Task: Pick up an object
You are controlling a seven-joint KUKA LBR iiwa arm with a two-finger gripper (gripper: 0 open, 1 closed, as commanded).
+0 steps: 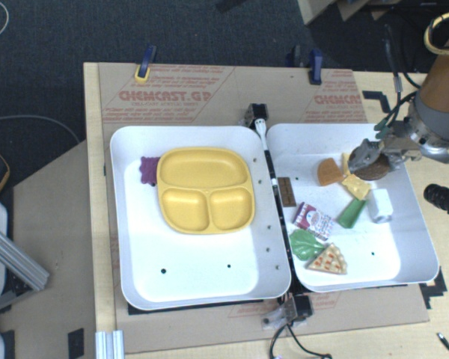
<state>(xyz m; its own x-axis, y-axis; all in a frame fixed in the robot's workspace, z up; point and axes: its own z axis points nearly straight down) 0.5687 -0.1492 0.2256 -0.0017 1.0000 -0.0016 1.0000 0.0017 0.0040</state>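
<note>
My gripper (368,160) hangs over the upper middle of the right bin (411,254), reaching in from the right. Just below and beside it lie a yellow cheese wedge (357,186) and a round orange-brown piece (329,172). Further down the bin are a green cylinder (351,214), a white and grey object (380,206), a red and white packet (313,220), a green leaf (304,243) and a pizza slice (329,261). A brown bar (286,191) lies by the bin's left wall. I see nothing held by the gripper.
The left bin (202,279) holds a yellow divided plate (206,188) with a purple item (147,170) at its left edge. Both bins sit on a cardboard sheet (209,92) held by clamps at the back. Cables run near the arm at the right.
</note>
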